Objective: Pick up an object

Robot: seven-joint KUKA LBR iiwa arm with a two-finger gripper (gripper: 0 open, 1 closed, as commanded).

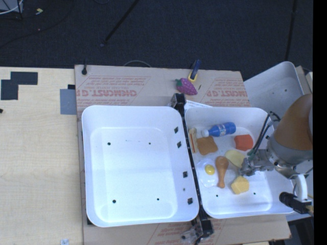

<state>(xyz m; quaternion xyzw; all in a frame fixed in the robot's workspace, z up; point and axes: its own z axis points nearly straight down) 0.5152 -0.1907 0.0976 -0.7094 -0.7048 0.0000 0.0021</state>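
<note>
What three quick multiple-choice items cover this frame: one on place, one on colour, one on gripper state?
1. Where do the toy foods lie?
A. left bin
B. right bin
C. bare bench

2. What colour is the bottle?
A. blue
B. green
C. black

3. How does the gripper stand?
A. raised above the left bin
B. parked outside the bins
C. low in the right bin among the items

Key: 1 B, the drumstick and its neighbours sit in the right bin. 2 A, the bottle has a blue body. 3 C, the gripper sits beside the yellow block.
</note>
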